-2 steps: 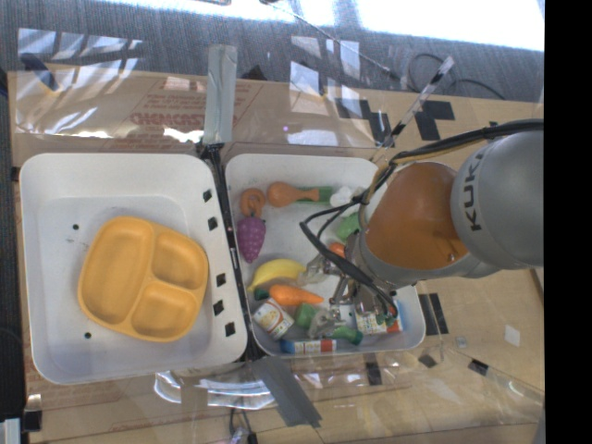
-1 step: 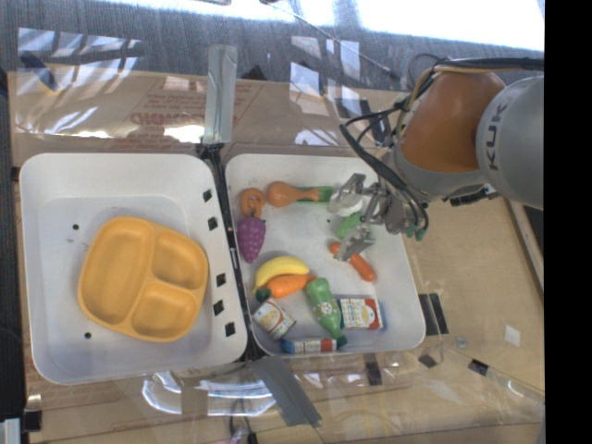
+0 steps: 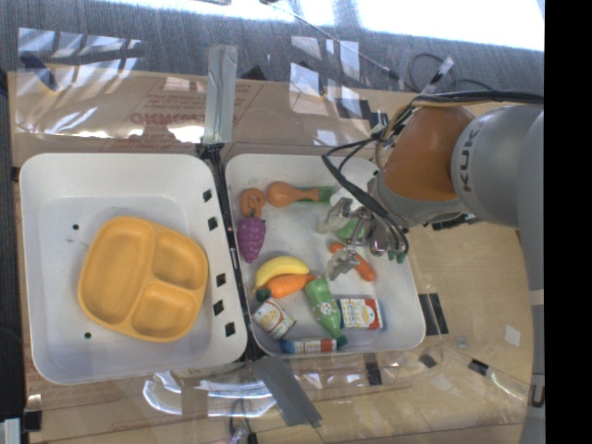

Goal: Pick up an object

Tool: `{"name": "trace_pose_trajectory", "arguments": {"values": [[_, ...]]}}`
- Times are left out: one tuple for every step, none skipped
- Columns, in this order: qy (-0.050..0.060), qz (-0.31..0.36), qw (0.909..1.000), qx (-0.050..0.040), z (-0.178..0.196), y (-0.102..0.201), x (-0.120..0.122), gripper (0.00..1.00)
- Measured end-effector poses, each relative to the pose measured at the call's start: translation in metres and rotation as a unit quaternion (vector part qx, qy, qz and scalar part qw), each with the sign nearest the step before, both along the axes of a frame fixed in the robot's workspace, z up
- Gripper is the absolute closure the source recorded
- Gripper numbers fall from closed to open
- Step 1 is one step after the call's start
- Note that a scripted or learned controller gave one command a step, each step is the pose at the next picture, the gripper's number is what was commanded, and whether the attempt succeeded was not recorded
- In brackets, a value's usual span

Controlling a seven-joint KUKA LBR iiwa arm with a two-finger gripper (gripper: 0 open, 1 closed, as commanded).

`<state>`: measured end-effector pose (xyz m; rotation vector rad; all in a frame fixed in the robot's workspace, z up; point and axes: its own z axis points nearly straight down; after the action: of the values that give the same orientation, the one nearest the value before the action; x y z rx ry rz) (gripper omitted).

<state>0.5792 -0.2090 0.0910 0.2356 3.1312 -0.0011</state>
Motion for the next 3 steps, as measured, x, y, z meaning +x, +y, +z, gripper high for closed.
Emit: {"name": "trace_pose_trajectory", "arguments": {"values": [[-0.001, 0.004, 1.0, -0.0003, 0.01, 0.002, 0.002, 1.0], [-0.005, 0.044, 0.999, -0.0018, 0.14, -0.002, 0.038, 1.0], [0.003, 0.21, 0.9776, 0.0016, 0.099, 0.021, -0.05, 1.0]]}}
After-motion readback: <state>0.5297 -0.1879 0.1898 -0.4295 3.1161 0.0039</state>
